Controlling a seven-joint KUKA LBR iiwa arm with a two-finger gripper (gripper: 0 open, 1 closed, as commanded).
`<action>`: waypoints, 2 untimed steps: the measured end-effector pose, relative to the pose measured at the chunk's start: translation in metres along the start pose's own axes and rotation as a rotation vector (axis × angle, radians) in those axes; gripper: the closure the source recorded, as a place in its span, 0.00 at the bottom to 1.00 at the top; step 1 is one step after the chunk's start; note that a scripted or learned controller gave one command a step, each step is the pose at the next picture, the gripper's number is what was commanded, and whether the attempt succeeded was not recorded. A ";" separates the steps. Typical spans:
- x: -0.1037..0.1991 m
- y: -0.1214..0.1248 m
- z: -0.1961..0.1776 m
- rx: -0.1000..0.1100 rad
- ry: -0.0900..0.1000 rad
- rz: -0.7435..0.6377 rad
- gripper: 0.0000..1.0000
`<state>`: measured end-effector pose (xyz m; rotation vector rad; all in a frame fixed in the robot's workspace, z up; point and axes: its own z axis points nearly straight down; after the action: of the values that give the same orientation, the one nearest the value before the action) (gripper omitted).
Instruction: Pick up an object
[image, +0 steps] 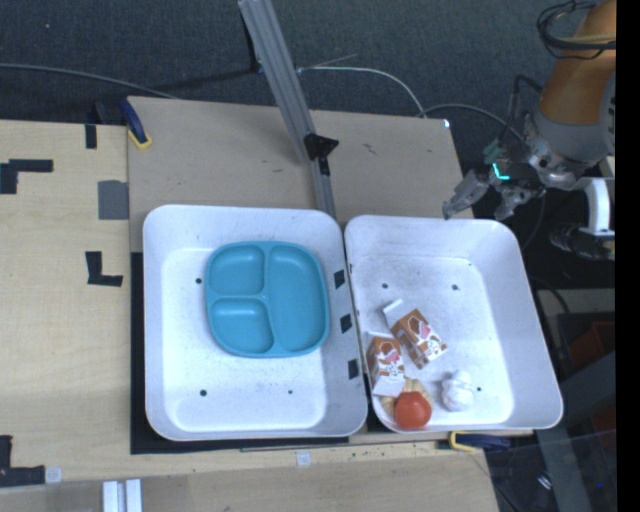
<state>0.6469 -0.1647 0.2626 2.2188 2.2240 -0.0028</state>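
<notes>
In the right bin (500, 300) several small things lie near the front left corner: a red ball (412, 410), a white crumpled lump (458, 391), and two brown-and-white packets (418, 338) (385, 357). My gripper (485, 198) hangs beyond the bin's far right corner, outside its rim, well away from those things. Its two fingers stand spread apart with nothing between them.
The left bin (170, 330) holds a blue divided plate (268, 298). A grey metal pole (290, 90) slants down to the gap between the bins. Cables trail over the dark floor at the back.
</notes>
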 end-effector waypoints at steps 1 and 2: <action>0.003 -0.003 0.065 0.007 0.001 0.000 0.00; 0.007 -0.003 0.130 0.007 0.002 -0.001 0.00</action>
<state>0.6438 -0.1580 0.1329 2.2227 2.2293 -0.0089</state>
